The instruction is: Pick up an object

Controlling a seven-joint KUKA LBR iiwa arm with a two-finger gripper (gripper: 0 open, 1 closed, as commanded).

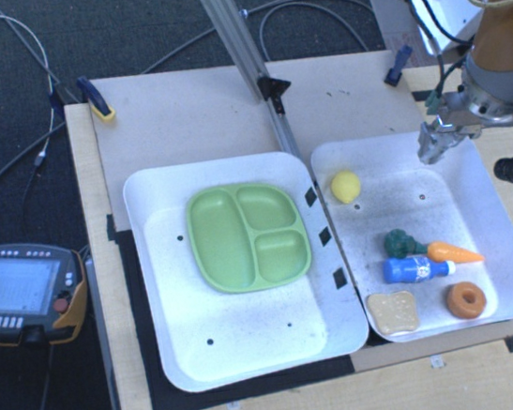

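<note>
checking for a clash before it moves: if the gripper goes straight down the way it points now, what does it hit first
Most likely bare floor of the right bin, near its back right corner. The gripper hangs above that spot; the yellow ball lies off to the side. Depth is hard to judge.

The gripper (432, 141) hangs over the far right corner of the right bin (485, 214), its tips blurred, perhaps just above the floor. Nearest, to its left, lies a yellow ball (346, 186). Nearer the camera sit a green broccoli (398, 243), an orange carrot (455, 253), a blue bottle (415, 270), a doughnut (466, 300) and a bread slice (394, 312). Well to its left, a green divided plate (248, 236) rests in the left bin (169, 287).
</note>
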